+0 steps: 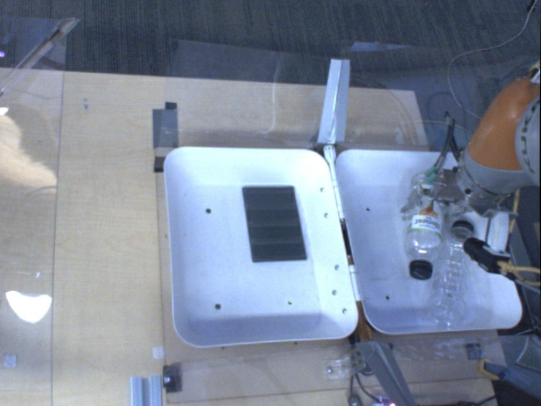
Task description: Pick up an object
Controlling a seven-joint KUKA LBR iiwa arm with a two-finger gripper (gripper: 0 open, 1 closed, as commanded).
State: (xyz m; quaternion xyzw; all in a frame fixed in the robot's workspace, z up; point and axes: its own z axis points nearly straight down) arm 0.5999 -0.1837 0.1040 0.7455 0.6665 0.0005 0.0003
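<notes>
Arm w/ orange band (505, 129) reached in from the right over the right bin (376, 294). Gripper (439, 194) sat low at the upper end of a clear plastic bottle (423, 235), which lay in the right bin w/ its black cap (420, 269) toward the near edge. Glare and clutter there; couldn't tell if the claw was wide, narrow or gripping. A second clear item, maybe another bottle (448, 290), lay beside it. Left bin (194, 227) held a dark ribbed rectangular block (274, 223) near its centre.
</notes>
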